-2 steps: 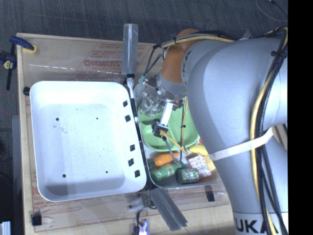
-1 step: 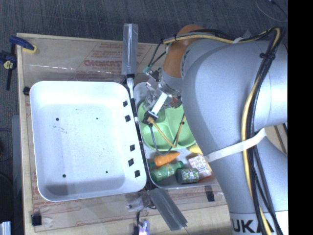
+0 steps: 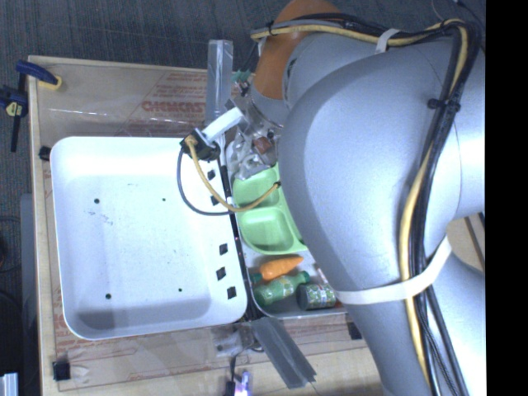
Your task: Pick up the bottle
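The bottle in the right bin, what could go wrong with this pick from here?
1. The green bottle lies on its side between the carrot and a dark can, so the fingers may catch a neighbour instead.
2. The gripper sits over the green bowls, away from the bottle, and may close on a bowl.

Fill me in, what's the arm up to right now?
The grey arm is reaching over the right bin, its bulk covering most of that bin. Its tool is down at the bin's far end, near a green bowl; whether it holds anything can't be made out. The green bottle lies at the bin's near end beside an orange carrot and a dark can, apart from the tool. The left bin sits alongside.
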`<state>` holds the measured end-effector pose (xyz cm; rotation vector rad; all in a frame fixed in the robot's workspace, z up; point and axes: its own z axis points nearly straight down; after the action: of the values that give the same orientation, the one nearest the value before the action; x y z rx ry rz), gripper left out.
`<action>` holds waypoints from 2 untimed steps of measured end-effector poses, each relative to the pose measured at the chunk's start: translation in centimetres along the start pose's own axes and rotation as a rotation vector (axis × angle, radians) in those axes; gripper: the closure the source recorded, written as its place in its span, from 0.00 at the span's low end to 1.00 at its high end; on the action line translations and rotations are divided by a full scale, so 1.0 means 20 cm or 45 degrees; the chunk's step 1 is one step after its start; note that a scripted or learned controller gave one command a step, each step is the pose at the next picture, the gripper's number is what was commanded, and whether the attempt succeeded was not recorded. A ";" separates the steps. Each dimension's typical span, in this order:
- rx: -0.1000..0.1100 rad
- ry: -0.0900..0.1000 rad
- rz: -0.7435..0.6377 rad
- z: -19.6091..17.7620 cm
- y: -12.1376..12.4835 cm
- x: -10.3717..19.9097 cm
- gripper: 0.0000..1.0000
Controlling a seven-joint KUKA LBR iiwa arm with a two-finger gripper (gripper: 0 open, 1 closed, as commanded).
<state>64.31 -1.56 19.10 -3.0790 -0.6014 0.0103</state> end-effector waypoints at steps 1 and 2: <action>-0.004 0.002 0.129 0.00 -0.39 0.19 1.00; -0.004 0.001 0.229 0.17 -0.80 0.27 1.00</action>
<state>63.23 15.23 15.81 -3.1239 -0.3222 0.0089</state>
